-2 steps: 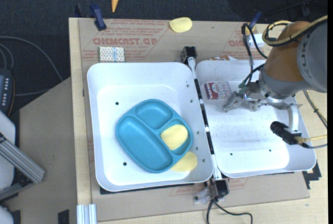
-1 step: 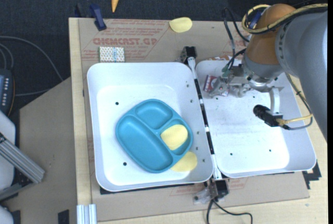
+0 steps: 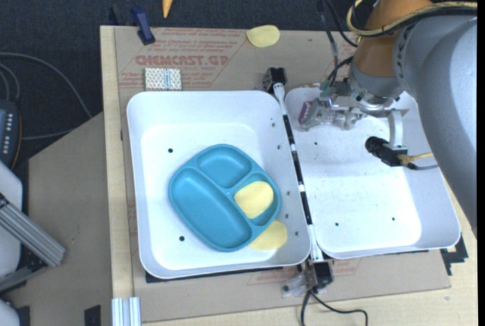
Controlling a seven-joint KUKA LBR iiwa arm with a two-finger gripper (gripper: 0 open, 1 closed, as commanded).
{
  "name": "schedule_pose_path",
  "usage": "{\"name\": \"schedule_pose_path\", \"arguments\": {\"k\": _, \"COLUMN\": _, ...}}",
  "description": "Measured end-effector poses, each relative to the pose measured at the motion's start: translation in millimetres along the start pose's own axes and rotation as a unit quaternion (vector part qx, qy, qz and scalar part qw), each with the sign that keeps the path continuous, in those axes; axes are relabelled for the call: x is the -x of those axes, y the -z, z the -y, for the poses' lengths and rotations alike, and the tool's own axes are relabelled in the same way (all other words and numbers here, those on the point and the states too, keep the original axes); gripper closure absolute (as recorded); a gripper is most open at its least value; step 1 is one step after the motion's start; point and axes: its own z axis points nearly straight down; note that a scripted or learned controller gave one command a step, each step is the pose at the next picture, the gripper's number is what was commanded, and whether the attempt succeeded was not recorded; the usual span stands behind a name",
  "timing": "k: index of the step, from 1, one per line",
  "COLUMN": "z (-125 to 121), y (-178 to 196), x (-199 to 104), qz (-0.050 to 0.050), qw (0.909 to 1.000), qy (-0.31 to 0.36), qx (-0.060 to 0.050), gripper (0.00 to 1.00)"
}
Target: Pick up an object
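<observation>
The grey arm's metal claw (image 3: 324,115) hangs low over the far left corner of the right shallow white plastic bin (image 3: 364,203), close to the wall it shares with its neighbour; whether the claw is apart or together cannot be told from this slant; a small purplish thing (image 3: 305,114) sits right at the claw's left side, touching it or nearly so, and it is too small and blurred to say whether it is clamped or merely lying on the bin floor; across the shared wall, in the left shallow white plastic bin (image 3: 155,135), lies a blue oval plastic plate with compartments (image 3: 212,195), set at a slant toward the near side; a pale yellow rounded piece (image 3: 255,198) rests in the plate's small right-hand compartment; a second pale yellow flat piece (image 3: 270,236) lies on the bin floor, partly tucked under the plate's near right edge; beyond the bins, on the brown printed cardboard sheet (image 3: 204,44), lie a pale yellow flat oval (image 3: 263,36) near the far edge and a small patterned rectangular packet (image 3: 163,78) just beside the left bin's far rim.
</observation>
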Motion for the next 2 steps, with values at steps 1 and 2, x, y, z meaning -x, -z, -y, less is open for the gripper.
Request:
{"name": "schedule_pose_path", "arguments": {"k": 1, "z": 0, "y": 0, "x": 0, "qz": 0.000, "qw": 1.0000, "qy": 0.000, "qx": 0.000, "gripper": 0.00}}
{"name": "schedule_pose_path", "arguments": {"k": 2, "z": -1, "y": 11, "x": -1, "qz": -0.001, "qw": 1.0000, "qy": 0.000, "qx": 0.002, "gripper": 1.00}}
